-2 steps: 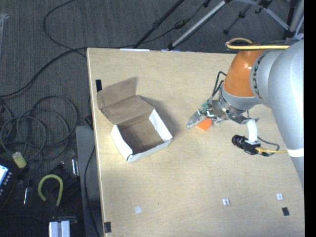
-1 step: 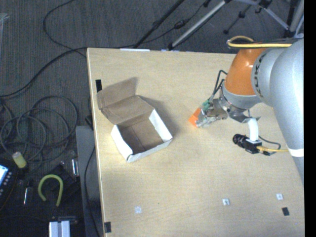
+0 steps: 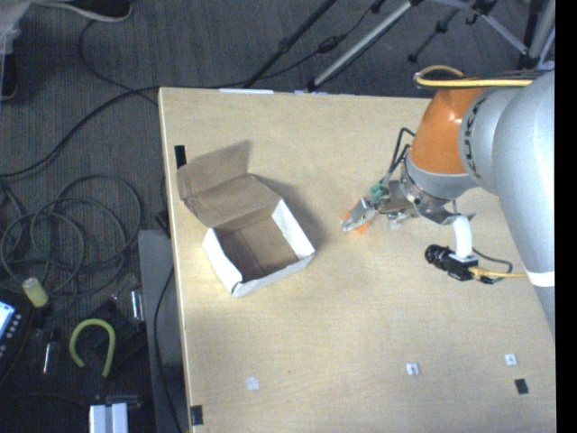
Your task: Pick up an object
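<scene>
On the floor at far left we see loose black cables [image 3: 68, 210] and a green U-shaped thing [image 3: 93, 343] lying among them. Next comes the desk [image 3: 361, 350], a pale wooden top with a few small markers near its lower edge. On its left part sits an open cardboard box [image 3: 248, 233], white outside and brown inside, flaps up, tilted a bit relative to the desk edge (we see nothing inside it). Further right, about mid-desk, a small orange object [image 3: 358, 225] lies on the wood, well apart from the box. The claw [image 3: 365, 213] is right at that orange object, low over the desk; its tips are too blurred for us, so we cannot tell whether they pinch it or only sit beside it. Right of the claw is the wrist with the orange band [image 3: 442, 138] and the grey arm [image 3: 527, 161] coming in from the right edge. Just below the wrist a small black part with a yellow cable [image 3: 460, 264] hangs close to the desk. Tripod legs [image 3: 397, 12] stand on the carpet above the desk.
</scene>
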`<state>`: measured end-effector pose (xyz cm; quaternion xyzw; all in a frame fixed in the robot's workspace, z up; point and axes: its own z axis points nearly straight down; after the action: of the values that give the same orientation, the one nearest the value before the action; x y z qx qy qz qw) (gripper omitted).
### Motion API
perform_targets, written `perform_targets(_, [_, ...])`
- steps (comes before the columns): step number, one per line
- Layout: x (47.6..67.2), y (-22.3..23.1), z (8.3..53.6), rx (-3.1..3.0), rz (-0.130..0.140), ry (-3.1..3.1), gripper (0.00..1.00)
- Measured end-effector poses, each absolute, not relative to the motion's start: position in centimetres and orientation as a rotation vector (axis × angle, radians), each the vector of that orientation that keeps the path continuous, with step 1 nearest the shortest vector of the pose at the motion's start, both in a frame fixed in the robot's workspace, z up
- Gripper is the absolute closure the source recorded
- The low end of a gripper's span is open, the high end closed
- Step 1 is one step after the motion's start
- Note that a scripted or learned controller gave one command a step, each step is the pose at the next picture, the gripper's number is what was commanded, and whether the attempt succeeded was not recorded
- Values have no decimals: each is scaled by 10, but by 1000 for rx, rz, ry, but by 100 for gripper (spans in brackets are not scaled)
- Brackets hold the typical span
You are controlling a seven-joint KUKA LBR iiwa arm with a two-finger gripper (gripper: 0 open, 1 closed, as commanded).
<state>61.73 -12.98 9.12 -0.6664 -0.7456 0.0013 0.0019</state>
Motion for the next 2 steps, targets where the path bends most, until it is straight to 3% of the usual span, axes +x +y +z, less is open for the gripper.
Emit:
perform_targets(1, [617, -129, 100, -2090, 4, -2338, 100])
perform_targets(2, [617, -130, 99, -2091, 7, -2337, 0])
